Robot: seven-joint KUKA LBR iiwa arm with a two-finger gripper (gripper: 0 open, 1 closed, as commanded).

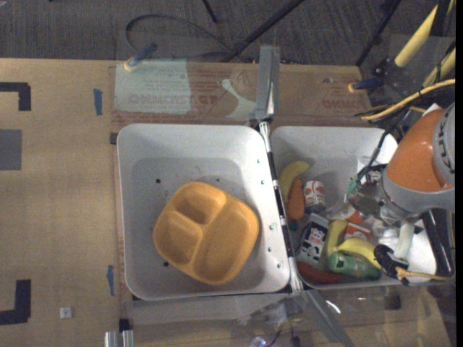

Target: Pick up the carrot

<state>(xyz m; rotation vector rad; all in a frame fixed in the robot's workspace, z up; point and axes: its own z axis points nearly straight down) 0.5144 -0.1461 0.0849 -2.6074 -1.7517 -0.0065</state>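
yellow tray (206, 231) lies in left bin (137, 157).

The arm (423, 168) hides the right bin's (325, 139) far side.

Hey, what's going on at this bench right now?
A robot arm is reaching in from the right over the right bin, which holds a pile of toy food. Its job is to pick up the carrot, which lies near that bin's left wall beside a banana, apart from the arm. The left bin holds a yellow divided tray.
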